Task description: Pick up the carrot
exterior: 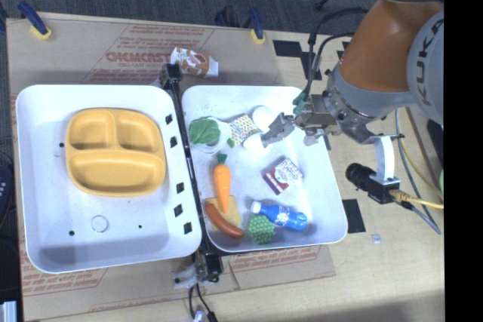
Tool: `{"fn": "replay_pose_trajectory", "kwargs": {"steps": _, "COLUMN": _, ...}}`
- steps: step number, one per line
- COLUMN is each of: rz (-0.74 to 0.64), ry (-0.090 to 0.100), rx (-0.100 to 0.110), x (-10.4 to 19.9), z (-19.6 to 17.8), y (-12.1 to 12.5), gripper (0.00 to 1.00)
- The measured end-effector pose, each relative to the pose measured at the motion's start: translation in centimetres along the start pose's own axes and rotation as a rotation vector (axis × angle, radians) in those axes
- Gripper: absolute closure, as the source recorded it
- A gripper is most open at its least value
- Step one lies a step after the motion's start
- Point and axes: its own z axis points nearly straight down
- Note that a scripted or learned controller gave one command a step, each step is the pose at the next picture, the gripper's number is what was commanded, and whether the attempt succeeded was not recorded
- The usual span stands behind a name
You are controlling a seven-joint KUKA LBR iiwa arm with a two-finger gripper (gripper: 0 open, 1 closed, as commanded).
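Left bin (30, 162): shallow white plastic; I log one yellow divided plate (115, 149) in it, three compartments, smooth and matte.
Small packet (194, 61): on the cardboard-covered counter (113, 41) just beyond the seam between the bins.
Right bin (324, 185): same white plastic, crowded with toy food.
Green leafy piece (204, 131): crinkled, at the bin's upper left.
Carrot (221, 180): orange, smooth, tapered, green stub at the top; in the left-centre of the right bin, long axis running near-to-far in the camera view, tip toward the near rim.
Sausage (224, 222): reddish, glossy, lying on a yellow wedge just below the carrot's tip, close to touching.
Green knobbly piece (261, 228): near rim, beside a blue bottle (281, 216).
Red-and-white packet (282, 173): mid-bin, right of the carrot.
Gripper (273, 130): over the bin's upper middle; I cannot tell how the jaws are set.
Key relation: I judge the carrot lies left of and nearer than the jaws, so closing across its narrow width suits.
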Motion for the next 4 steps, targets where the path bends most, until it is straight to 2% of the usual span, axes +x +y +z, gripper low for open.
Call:
{"fn": "replay_pose_trajectory", "kwargs": {"steps": 2, "rz": 0.052, "ry": 0.000, "rx": 0.001, "x": 2.5, "z": 19.8, "y": 3.4, "gripper": 0.00}}
{"fn": "replay_pose_trajectory", "kwargs": {"steps": 3, "rz": 0.048, "ry": 0.000, "rx": 0.003, "x": 2.5, "z": 18.8, "y": 3.4, "gripper": 1.00}}
{"fn": "replay_pose_trajectory", "kwargs": {"steps": 4, "rz": 0.003, "ry": -0.001, "rx": -0.003, "x": 5.7, "z": 3.8, "y": 0.8, "gripper": 1.00}}
